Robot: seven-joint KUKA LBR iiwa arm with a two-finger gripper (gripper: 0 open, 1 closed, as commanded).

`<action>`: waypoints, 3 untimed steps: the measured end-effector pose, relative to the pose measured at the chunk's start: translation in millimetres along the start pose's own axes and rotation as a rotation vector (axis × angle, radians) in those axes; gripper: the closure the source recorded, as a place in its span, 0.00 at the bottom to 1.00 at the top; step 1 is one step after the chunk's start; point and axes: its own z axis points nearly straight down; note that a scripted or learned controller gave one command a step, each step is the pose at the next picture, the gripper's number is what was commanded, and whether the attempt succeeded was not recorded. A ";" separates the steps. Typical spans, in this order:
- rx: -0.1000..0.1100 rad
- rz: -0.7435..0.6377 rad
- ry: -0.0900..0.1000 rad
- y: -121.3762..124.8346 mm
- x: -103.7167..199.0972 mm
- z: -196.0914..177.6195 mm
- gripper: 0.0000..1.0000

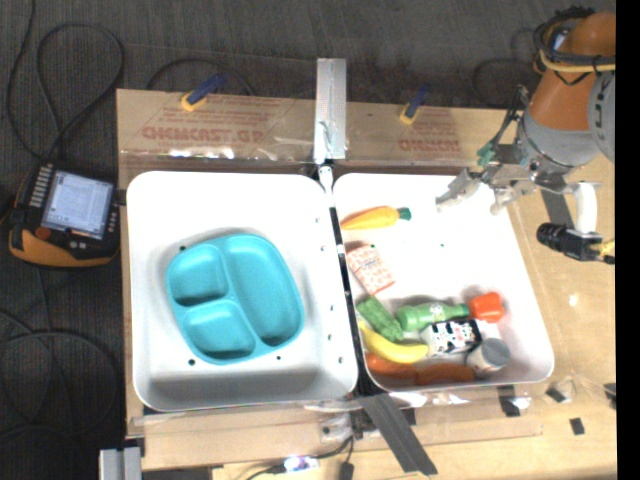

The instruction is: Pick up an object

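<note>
- Overhead, the surface (140,133) carries 2 shallow white bins side by side, the left bin (150,268) and the right bin (520,298), touching along a central divider.
- The grey arm (575,88) with its orange band reaches in from the right, above the upper right corner of the right bin.
- The hand (478,193) hangs over the top right part of the right bin, its 2 fingers spread apart with nothing between them.
- A turquoise tray (235,296) with 3 compartments lies in the middle of the left bin.
- Near the top left of the right bin lies an orange carrot (368,218) with a green end, well apart from the hand.
- Just below the carrot, beside the divider, sits a small red-and-white packet (368,270).
- Along the bottom of the right bin is a crowded cluster: a green bottle (425,316), a yellow banana (392,349) beneath it, a green vegetable (374,315) to the left, and a black-and-white carton (452,337) touching the bottle.
- An orange-red item (487,306) rests at the right end of the bottle; a grey can (490,355) lies just below it.
- A long red-orange item (420,373) lies along the bottom wall under the banana.
- Off the surface at the left, a handheld pendant (68,216) with a lit screen rests on the floor.
</note>
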 end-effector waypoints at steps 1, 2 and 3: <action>0.000 -0.020 -0.002 28.5 61.1 60.8 0.00; -0.002 -0.333 -0.009 40.1 81.2 121.2 0.00; 0.001 -0.331 -0.016 39.1 76.1 111.6 1.00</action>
